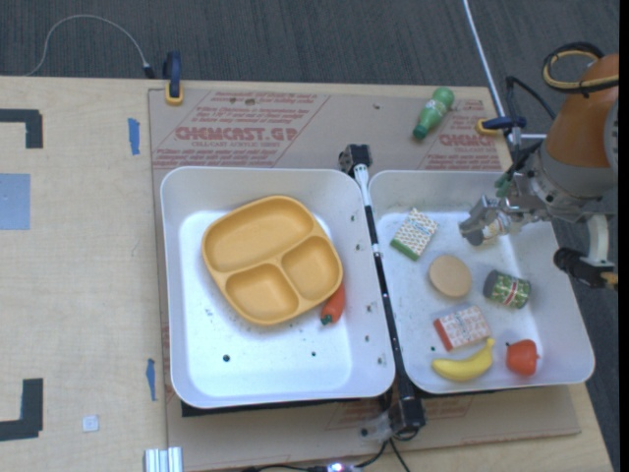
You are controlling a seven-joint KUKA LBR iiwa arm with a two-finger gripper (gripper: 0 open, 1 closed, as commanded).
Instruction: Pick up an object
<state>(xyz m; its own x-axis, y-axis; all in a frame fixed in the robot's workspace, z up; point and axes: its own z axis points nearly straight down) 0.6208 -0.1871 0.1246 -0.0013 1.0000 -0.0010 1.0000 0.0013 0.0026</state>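
Note:
My gripper (484,226) hangs over the upper right part of the right bin (560,308), reaching in from the right. Below it in that bin lie a green and white carton (414,234), a tan round cookie (450,276), a green can on its side (506,288), a red and white box (462,327), a yellow banana (465,363) and a red pepper (523,357). I see nothing between the gripper's tips. The can and the cookie are the nearest things, a little below the gripper.
The left bin (197,293) holds a yellow divided plate (270,259) with a small red and orange carrot-like toy (333,307) at its lower right. A green bottle (432,112) lies on the cardboard behind the bins. A black clamp (354,157) sits between the bins' far corners.

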